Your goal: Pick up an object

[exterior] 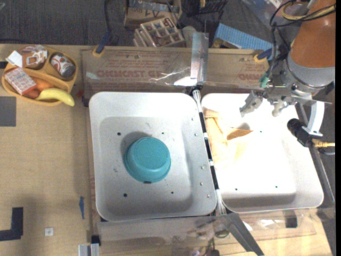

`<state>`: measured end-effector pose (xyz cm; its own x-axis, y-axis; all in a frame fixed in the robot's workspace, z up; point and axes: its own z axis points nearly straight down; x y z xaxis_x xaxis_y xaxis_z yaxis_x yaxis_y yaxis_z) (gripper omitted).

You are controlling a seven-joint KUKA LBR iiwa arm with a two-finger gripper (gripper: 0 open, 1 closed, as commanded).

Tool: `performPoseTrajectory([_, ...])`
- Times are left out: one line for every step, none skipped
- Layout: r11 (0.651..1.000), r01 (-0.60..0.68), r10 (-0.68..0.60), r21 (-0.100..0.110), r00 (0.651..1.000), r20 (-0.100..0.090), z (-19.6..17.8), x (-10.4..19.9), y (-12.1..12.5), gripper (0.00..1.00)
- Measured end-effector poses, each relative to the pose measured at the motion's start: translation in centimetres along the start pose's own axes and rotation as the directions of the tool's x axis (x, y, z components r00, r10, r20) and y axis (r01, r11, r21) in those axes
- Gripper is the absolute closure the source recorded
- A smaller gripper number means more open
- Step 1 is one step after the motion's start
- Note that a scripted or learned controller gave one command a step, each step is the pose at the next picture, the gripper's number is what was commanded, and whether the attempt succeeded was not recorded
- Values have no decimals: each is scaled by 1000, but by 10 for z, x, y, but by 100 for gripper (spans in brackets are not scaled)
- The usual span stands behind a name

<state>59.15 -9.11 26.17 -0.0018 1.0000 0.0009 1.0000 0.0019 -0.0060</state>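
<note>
A teal bowl (148, 159) lies upside down in the middle of the left bin (106, 116). In the right bin (298, 191), several tan wooden pieces (216, 128) lie against its left wall, with one small orange-tan wedge (238, 133) a bit further in. My gripper (264, 106) hangs over the back of the right bin, up and to the right of the wedge. Its two fingers are spread apart with nothing between them.
A yellow tray (32, 92) with a banana, boxes and cans sits at the far left of the bench. A cardboard wall (144, 71) runs behind both bins. Cables and a black fitting (298, 131) hang at the right bin's right side.
</note>
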Motion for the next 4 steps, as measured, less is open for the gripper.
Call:
performPoseTrajectory([999,38,-38,-4,999,1,161,-6,43,0])
performPoseTrajectory([983,182,-182,-17,983,4,171,-1,18,0])
performPoseTrajectory([984,176,-176,-18,984,2,162,-3,18,100])
performPoseTrajectory([984,176,-176,-18,984,3,162,-3,18,0])
